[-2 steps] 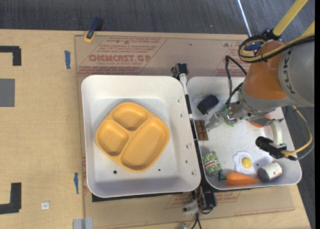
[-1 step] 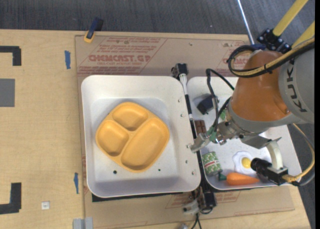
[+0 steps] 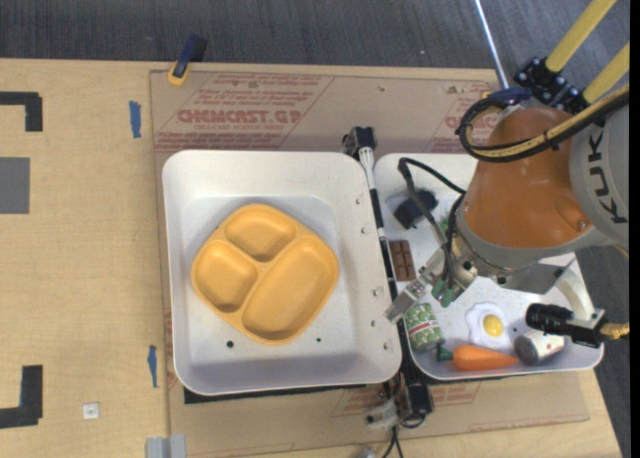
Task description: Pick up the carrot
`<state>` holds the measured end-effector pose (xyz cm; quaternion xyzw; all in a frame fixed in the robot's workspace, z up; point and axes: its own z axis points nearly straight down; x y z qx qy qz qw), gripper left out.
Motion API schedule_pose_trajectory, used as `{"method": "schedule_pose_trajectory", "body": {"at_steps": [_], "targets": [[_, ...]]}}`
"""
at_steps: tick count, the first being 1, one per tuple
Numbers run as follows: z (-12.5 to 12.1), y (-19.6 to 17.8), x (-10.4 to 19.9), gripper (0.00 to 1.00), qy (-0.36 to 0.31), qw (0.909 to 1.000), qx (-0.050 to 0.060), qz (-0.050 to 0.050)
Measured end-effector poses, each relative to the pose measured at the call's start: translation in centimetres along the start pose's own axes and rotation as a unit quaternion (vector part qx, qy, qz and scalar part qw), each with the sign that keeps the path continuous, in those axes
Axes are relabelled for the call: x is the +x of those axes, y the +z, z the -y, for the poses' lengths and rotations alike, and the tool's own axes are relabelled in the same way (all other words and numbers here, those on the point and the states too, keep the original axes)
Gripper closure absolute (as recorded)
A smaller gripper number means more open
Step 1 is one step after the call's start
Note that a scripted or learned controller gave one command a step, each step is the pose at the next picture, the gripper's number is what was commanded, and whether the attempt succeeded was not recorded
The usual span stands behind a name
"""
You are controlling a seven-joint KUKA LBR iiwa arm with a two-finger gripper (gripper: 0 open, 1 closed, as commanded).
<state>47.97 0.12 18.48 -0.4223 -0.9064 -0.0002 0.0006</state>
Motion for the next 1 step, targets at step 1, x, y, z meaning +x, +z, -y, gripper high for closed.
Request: {"method": "schedule_pose_trajectory", "body": {"at_steps": [1], "targets": [[0.00,0.01,0.00,0.00,0.000,1.0000,0.000,0.000]]}}
